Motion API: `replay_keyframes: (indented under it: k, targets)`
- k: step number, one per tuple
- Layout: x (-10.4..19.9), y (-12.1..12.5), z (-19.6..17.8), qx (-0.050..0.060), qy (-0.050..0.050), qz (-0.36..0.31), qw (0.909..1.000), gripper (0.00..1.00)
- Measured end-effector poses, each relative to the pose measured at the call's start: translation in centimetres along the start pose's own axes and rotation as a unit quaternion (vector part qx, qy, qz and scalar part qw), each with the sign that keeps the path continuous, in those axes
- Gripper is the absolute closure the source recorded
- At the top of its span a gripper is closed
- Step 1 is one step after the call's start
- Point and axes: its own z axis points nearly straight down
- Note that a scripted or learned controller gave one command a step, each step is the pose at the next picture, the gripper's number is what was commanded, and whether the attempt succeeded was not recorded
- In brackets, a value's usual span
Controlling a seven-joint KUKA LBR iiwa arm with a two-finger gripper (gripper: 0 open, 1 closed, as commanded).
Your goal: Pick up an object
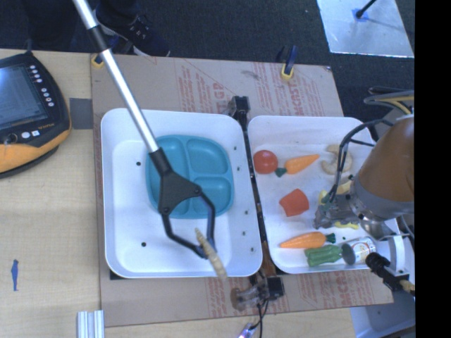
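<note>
The fixed overhead camera looks down on two shallow white plastic bins set side by side on a cardboard-covered bench. In the left bin (127, 245) lies a teal sectioned plastic plate (204, 162), and a long silver reacher tool with a black claw (176, 196) slants in from the upper left, its claw over the plate's near edge and closed on a tan stick-like piece (211, 252).

The right bin (296, 127) holds a round red toy tomato (265, 161), an orange toy carrot (303, 163) just beside it, a red toy pepper chunk (294, 202), a second orange carrot (304, 241) and a green toy vegetable (324, 255) near the front wall.

The grey arm's gripper (331, 213) sits low in this bin's right side, close to something yellow; the wrist hides its tips, so whether the jaws are spread or pressed together I cannot tell. A grey-and-orange control pendant (25, 115) rests at far left.
</note>
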Motion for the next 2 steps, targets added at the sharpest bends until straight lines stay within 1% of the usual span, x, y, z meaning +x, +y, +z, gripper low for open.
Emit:
replay_keyframes:
  k: [1,2]
  targets:
    - [-0.41,11.94,1.43,0.003,0.003,0.003,1.0,1.0]
    - [-0.43,11.93,1.43,0.004,0.003,0.003,1.0,0.0]
